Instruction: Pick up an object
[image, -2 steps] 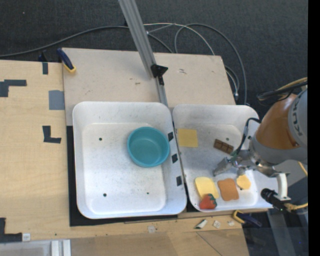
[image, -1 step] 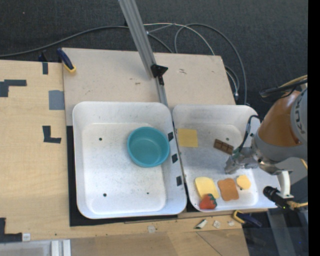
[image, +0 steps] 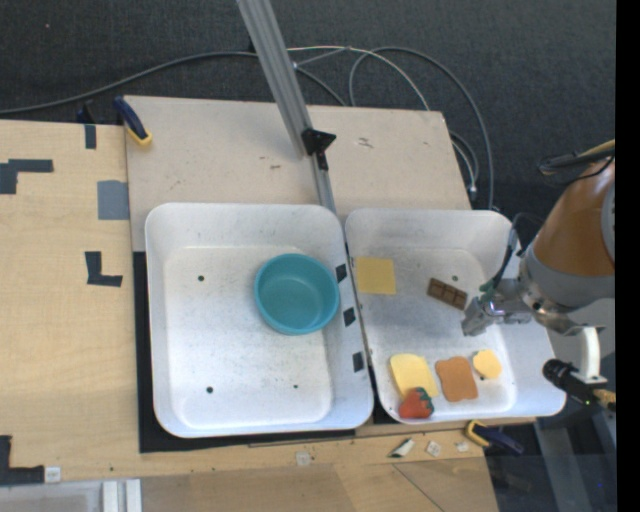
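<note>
The right bin (image: 425, 228) holds a flat yellow square (image: 376, 275), a brown chocolate bar (image: 447, 293), a yellow lump (image: 409, 371), an orange toast-like slab (image: 456, 379), a small round yellow piece (image: 487, 364) and a red strawberry (image: 416, 403). My gripper (image: 478, 318) hangs low over the right side of this bin, just right of the chocolate bar and above the small yellow piece. Nothing shows between its fingers. The left bin (image: 180, 300) holds a teal bowl (image: 295, 292).
A grey metal pole (image: 290, 100) slants in from the top to the gap between the bins. Cables (image: 400, 70) loop behind the right bin. Yellow-blue clamps sit at the board's top left (image: 133, 121) and bottom right (image: 482, 434). The arm's orange body (image: 580, 235) stands beyond the right bin's edge.
</note>
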